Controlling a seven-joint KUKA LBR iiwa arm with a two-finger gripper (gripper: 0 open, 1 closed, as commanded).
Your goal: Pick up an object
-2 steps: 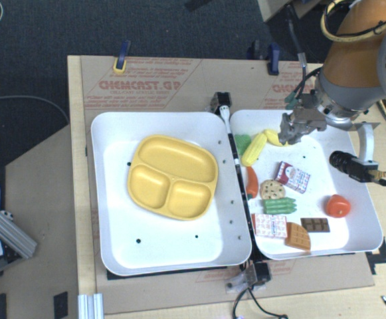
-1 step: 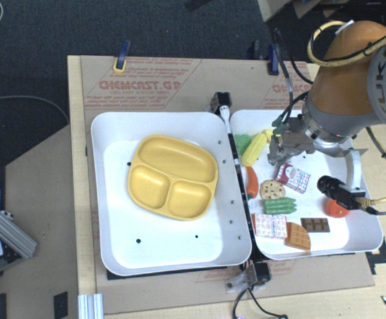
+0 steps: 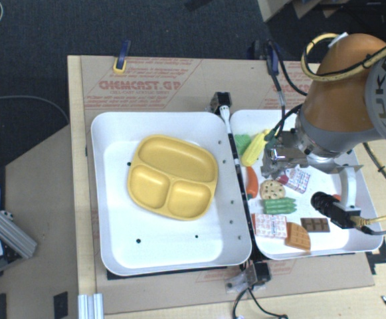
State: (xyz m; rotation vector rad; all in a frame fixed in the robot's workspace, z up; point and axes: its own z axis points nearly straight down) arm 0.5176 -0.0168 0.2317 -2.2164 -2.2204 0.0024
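The gripper (image 3: 277, 157) is lowered into the right bin (image 3: 365, 243); whether the jaws are spread or pressed together cannot be told, and nothing is seen between them. Candidate objects lie close around: yellow corn (image 3: 254, 147) at 10 o'clock of the gripper, a round cookie (image 3: 271, 190) at 6 o'clock, a patterned packet (image 3: 297, 179) at 4 o'clock. Further out at 6 o'clock lie green beans (image 3: 278, 205), a cracker (image 3: 298, 237) and a chocolate bar (image 3: 314, 225). The left bin (image 3: 113, 231) holds a yellow divided plate (image 3: 172, 176). Advice: one isolated item, judged best the cookie, should be centred under the jaws before closing, clear of the bin wall.
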